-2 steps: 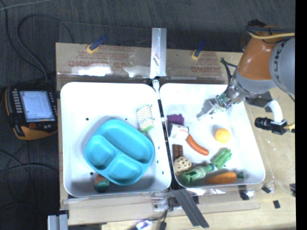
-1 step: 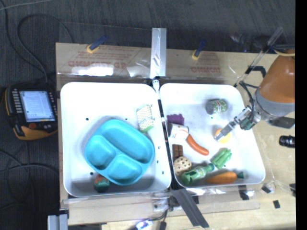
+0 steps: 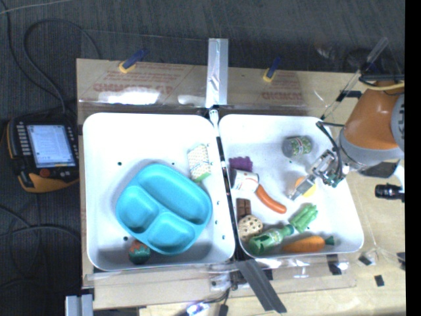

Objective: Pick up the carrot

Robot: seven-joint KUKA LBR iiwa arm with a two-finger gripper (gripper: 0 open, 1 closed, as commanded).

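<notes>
One carrot (image 3: 304, 245) at right bin's front, end effector (image 3: 304, 187) above it

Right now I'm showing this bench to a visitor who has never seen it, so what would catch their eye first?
Most likely the big blue divided tray tilted in the left bin. Next, the heap of toy food along the right bin's near edge, with the carrot lying at the front beside a green vegetable. Then the gripper, reaching in from the right just above that heap.

Bright, even light; slightly soft
</notes>
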